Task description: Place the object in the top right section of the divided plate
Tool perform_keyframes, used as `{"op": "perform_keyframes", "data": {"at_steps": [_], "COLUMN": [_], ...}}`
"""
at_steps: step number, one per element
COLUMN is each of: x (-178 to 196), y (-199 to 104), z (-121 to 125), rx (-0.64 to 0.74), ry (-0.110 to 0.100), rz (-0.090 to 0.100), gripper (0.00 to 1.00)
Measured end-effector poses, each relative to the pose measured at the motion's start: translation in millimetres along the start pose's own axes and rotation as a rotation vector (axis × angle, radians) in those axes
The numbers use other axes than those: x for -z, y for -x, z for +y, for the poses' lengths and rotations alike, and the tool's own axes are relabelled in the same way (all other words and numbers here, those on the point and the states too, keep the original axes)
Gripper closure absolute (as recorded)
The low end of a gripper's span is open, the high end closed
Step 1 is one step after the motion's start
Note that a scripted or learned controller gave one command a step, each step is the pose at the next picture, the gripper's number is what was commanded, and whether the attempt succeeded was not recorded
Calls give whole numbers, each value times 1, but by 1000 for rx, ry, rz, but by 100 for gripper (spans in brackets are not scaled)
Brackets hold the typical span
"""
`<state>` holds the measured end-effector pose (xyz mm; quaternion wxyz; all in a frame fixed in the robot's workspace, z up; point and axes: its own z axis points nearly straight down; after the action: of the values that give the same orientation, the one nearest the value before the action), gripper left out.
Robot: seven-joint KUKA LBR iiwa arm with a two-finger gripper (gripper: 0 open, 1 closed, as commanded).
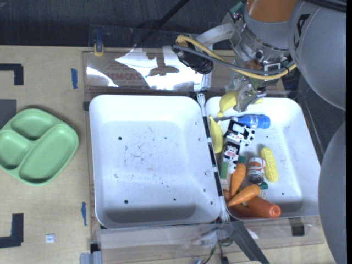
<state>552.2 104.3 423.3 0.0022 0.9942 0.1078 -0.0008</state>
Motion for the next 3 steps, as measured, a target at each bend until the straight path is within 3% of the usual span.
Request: {"op": "perform_keyframes", "data": {"at_steps": [1, 3], "x": [10, 24], "y": [-15, -19], "z": [-117, -117], "rx": [-16, -18], "ry": [2, 17], "rz": [1, -2], "gripper": [100, 100]}}
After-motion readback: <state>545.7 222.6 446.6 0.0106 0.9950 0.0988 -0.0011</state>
